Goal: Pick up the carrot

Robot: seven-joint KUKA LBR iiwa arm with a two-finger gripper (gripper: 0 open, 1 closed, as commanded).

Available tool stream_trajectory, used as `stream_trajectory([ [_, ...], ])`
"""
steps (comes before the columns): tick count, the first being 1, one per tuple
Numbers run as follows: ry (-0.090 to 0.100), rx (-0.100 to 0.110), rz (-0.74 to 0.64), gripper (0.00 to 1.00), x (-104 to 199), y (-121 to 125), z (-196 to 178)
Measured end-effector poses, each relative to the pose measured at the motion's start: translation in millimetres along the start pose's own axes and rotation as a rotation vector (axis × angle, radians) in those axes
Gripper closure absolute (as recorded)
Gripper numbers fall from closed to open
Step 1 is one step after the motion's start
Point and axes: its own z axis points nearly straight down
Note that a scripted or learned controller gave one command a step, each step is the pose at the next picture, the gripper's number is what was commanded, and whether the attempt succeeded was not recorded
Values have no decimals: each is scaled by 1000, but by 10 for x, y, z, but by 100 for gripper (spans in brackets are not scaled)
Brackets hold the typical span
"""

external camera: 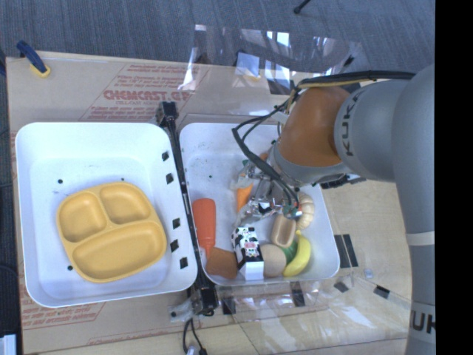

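Observation:
A long orange carrot (205,224) lies along the left wall of the right bin (214,146), its lower end against a brown toy (222,263). My gripper (259,200) hangs over the middle of that bin, to the right of the carrot and apart from it. A small orange piece (243,197) shows at the gripper's left edge, partly hidden by it; I cannot tell what it is or whether it is held. The grey arm with its orange band (310,128) covers the bin's upper right.
Crowded in the right bin's lower part are a black-and-white toy (246,242), a white block (253,271), beige pieces (283,230) and a yellow-green banana (300,256). The left bin (44,146) holds a yellow divided plate (111,231). A black clip (168,113) joins the bins.

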Motion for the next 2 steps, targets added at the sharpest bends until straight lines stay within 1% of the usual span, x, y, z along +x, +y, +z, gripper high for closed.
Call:
stream_trajectory([
  [1, -3, 0, -10, 100, -19, 28, -110],
  [2, -4, 8, -30, 100, 486, 427, -9],
])
